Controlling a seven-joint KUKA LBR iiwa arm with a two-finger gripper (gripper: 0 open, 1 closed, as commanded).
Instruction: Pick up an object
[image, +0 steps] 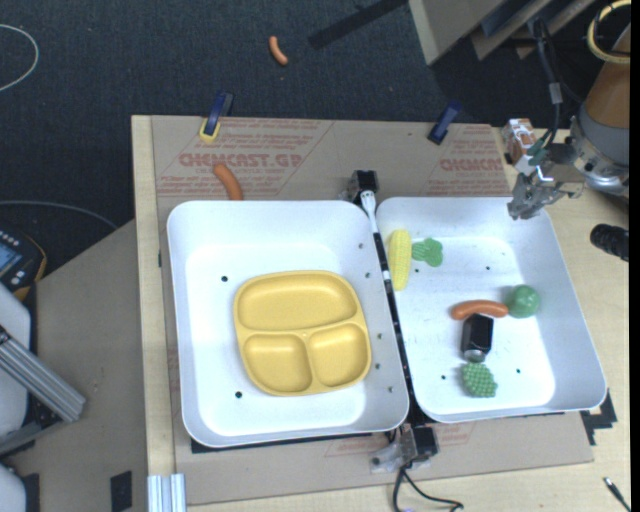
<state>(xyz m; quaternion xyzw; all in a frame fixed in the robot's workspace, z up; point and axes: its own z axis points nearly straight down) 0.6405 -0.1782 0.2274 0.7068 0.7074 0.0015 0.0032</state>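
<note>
- Objects for picking lie in the right bin, all below and left of the hand: corn cob, green leafy piece, sausage, green ball, dark can, broccoli.
- Hand hovers at that bin's far rim, holding nothing; whether its fingers are spread is unclear.
- Yellow divided tray sits in the left bin.

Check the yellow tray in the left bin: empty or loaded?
Empty. All three compartments of the tray show bare yellow plastic; the corn and other toys lie in the right bin.
</note>
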